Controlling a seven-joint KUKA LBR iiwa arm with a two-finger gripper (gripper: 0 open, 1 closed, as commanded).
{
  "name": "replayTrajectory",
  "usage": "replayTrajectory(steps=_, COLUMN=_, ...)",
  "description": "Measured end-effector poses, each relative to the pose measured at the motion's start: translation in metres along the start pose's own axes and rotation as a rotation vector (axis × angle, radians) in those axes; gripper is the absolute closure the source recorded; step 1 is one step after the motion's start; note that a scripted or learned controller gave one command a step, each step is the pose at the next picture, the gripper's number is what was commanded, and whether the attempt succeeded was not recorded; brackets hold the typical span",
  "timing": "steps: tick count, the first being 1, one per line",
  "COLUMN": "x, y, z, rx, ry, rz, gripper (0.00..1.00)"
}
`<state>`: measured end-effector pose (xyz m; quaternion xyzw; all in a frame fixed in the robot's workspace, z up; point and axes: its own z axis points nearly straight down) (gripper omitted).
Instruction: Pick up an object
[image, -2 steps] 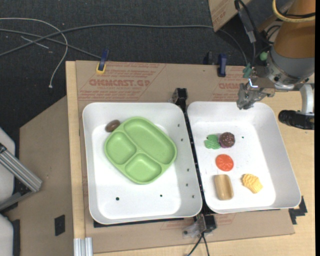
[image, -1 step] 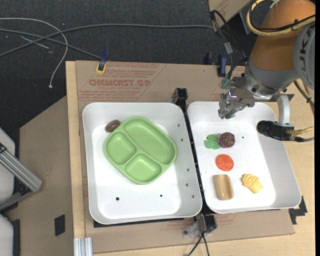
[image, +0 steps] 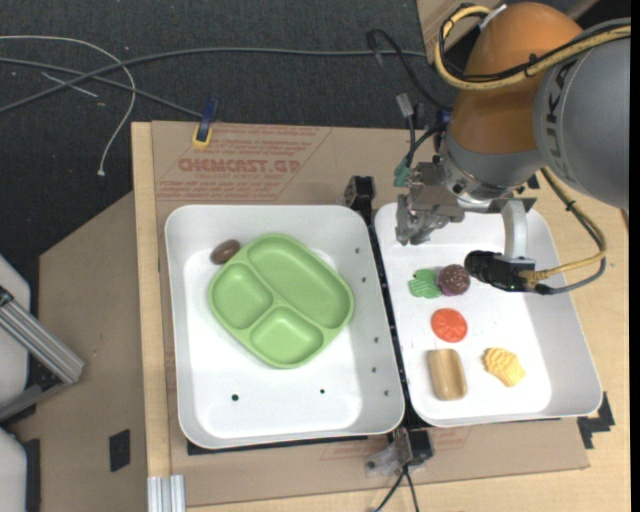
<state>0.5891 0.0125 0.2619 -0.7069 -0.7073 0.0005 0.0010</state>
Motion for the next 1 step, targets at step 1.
replayTrajectory(steps=1, x=0.0466, y=-0.0063, z=0.0011, rx=0.000, ry=0.000, rz=-0.002, gripper=1.00)
